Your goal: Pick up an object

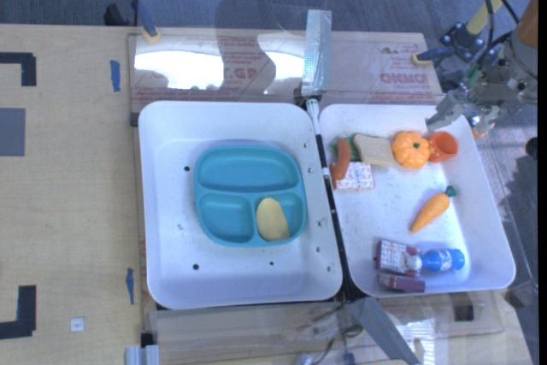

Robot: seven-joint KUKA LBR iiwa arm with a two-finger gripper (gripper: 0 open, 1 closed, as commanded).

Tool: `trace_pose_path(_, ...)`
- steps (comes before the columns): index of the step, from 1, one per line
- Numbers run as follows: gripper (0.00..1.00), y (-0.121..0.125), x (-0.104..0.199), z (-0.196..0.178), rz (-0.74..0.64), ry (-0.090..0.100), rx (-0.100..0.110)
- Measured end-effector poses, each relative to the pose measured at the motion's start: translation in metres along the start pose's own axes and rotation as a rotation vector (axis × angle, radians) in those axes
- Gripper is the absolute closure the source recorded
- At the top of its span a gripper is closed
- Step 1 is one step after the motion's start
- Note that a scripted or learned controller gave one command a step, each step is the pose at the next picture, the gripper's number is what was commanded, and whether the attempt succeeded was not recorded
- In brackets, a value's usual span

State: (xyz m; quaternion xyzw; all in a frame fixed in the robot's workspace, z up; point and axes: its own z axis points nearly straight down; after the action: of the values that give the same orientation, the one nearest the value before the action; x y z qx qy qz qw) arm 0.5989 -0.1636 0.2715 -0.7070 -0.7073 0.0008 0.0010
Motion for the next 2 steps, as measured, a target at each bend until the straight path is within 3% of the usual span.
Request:
trace_pose_path(1, 0.00, 0.014, -0.008, 0.100, -0.027, 0.002, 0.007)
trace_pose_path(2, 0.00, 0.046, -0.036, 0.174, -0.083, 0.001, -0.006)
